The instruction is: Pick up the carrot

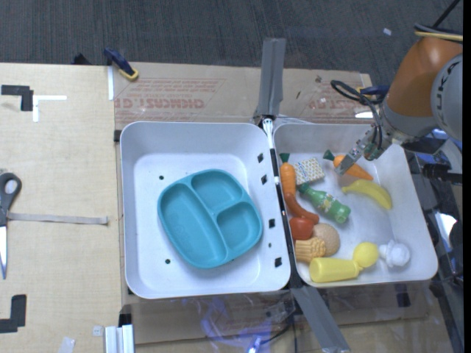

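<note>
The carrot point(287, 177), orange with a small green top, lies along the left wall of the right bin point(409, 197), pointing toward the near side. My gripper point(366, 151) hangs over the far right part of that bin, well to the right of the carrot. Its tip sits just above an orange wedge-shaped piece point(355, 170). Nothing visibly connects the gripper with the carrot.
The right bin also holds a waffle-like cracker point(310, 170), a green bottle point(328, 204), a banana point(369, 192), a red sausage point(299, 209), a tomato point(300, 228), corn point(309, 248), a yellow squeeze bottle point(340, 268) and a white piece point(397, 254). A teal divided plate point(210, 217) lies in the left bin point(140, 197).
</note>
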`<action>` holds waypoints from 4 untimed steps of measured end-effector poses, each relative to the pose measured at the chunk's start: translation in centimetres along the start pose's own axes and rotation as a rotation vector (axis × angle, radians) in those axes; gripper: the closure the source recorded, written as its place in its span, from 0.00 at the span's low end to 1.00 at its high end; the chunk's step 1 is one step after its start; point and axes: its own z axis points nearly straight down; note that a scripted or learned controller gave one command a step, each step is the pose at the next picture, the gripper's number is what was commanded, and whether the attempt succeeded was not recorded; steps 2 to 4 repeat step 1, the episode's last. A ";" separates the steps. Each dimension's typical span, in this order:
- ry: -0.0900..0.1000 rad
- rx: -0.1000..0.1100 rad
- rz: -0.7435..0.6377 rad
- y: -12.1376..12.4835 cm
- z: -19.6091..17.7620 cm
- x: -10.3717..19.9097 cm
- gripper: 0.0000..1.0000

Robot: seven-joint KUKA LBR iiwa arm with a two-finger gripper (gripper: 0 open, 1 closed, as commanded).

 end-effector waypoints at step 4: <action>0.006 0.000 0.097 5.7 -9.1 7.4 1.00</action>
